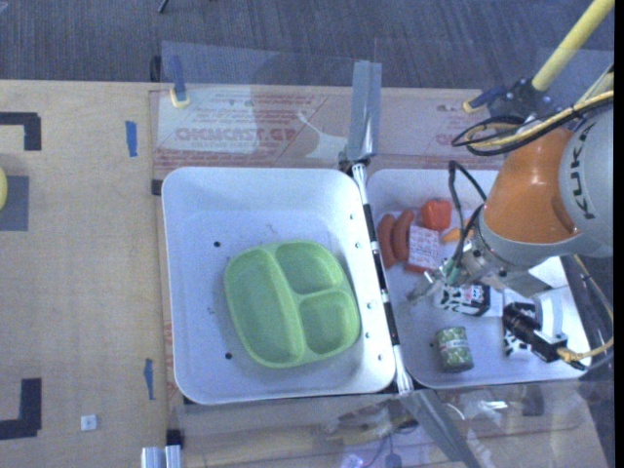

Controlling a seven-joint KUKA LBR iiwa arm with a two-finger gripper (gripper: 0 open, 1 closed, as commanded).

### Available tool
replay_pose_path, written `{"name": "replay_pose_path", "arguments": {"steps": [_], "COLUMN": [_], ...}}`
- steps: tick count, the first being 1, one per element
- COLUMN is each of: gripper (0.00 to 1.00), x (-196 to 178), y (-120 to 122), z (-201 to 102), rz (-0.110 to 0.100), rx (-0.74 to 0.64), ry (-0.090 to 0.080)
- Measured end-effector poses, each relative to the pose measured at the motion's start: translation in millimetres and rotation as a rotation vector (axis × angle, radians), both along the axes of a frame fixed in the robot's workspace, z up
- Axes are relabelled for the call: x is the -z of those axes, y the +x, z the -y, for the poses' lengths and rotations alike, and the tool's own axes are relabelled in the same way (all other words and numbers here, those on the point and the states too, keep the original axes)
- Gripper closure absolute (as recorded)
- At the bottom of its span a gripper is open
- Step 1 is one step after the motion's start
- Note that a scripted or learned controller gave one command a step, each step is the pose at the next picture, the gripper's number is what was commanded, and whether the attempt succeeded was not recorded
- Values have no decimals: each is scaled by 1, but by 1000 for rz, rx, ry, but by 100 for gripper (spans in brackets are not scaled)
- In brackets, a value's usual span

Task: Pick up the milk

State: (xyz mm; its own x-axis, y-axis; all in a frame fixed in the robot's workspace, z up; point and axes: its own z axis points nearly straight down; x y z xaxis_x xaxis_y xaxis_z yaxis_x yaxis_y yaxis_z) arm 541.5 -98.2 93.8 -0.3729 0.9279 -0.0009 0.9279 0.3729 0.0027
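The milk is a small carton with black-and-white cow patches, lying in the right bin near its middle. My gripper hangs right over the carton's upper left end, under the orange wrist band. The arm covers part of the carton, and nothing shows it lifted off the bin floor.
Two red sausages, a red-and-white carton and an orange item lie at the back left of the right bin. A green can stands near its front. The left bin holds a green divided plate.
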Motion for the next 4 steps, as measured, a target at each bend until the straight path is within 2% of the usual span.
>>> {"name": "replay_pose_path", "arguments": {"steps": [1, 2, 3, 4], "gripper": [100, 100, 0, 0], "x": [-10, -20, -20, 2], "y": [1, 2, 2, -55], "z": [1, 1, 1, 5], "rz": [3, 7, 7, 20], "rx": [2, 4, 4, -20], "ry": [0, -1, 0, -3]}}
